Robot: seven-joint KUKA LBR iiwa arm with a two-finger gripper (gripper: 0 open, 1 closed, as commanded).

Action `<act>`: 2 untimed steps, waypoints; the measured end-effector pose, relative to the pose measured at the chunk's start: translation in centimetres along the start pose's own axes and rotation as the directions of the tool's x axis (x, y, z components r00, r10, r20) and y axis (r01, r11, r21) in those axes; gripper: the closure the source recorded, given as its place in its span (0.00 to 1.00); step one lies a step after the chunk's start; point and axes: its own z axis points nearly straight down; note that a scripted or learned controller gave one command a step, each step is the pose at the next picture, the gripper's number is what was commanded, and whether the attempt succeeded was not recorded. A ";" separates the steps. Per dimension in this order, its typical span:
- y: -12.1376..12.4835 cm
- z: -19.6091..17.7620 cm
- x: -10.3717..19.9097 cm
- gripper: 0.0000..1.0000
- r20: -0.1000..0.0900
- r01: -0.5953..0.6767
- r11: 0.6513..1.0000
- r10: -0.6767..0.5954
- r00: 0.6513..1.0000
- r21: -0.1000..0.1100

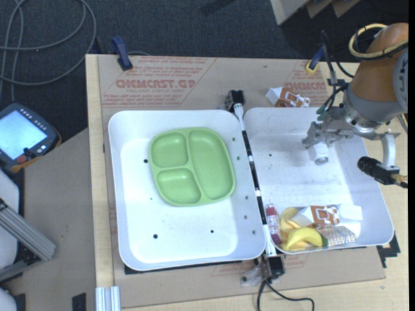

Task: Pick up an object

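Observation:
My gripper (318, 149) hangs over the upper middle of the right bin (292, 186), with nothing between its fingers. A pile of objects lies in that bin's near corner: a yellow banana-like toy (302, 237), a brown and white packet (326, 215), a silvery wrapper (338, 237) and a red tube (272, 218) along the left wall. The pile sits well below the gripper, toward the front. In the left bin (130, 225) lies a green divided plate (192, 166).
A small orange and white carton (288, 98) lies on the bench behind the right bin. Blue clamps (121, 52) hold the board at the back. A tablet-like screen (23, 137) stands off the bench at left. Black clips join the bins along the middle.

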 end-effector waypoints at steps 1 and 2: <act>-3.8 -8.2 5.0 1.00 0.001 0.000 1.000 0.000 1.000 -0.002; -6.0 -8.3 11.7 1.00 -0.001 0.001 1.000 -0.001 1.000 0.001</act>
